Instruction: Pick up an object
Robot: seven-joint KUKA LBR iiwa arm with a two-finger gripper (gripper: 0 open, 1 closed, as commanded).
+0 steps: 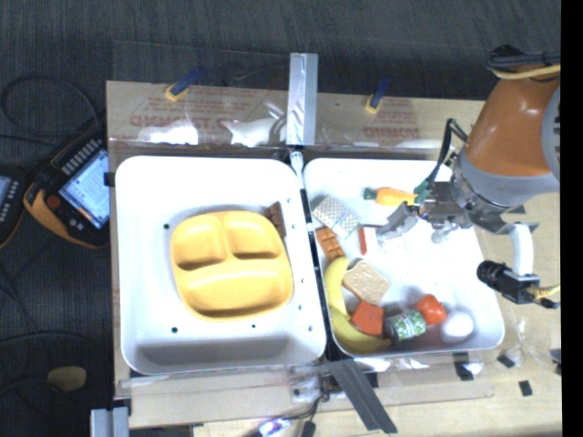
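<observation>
The gripper (417,223) hangs open over the right bin (492,330), nothing between its fingers. Just above-left of it lies a toy carrot (393,194). Below-left sit bread (365,282), a banana (339,309) and a tomato (432,310). Far left, a yellow tray (231,262) lies in the left bin (137,244).

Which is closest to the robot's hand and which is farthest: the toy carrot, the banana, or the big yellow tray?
From the hand in the camera view:
1. Toy carrot, right bin, just up and left of the hand.
2. Banana, lower left part of the right bin.
3. Yellow tray, over in the left bin, farthest.
</observation>
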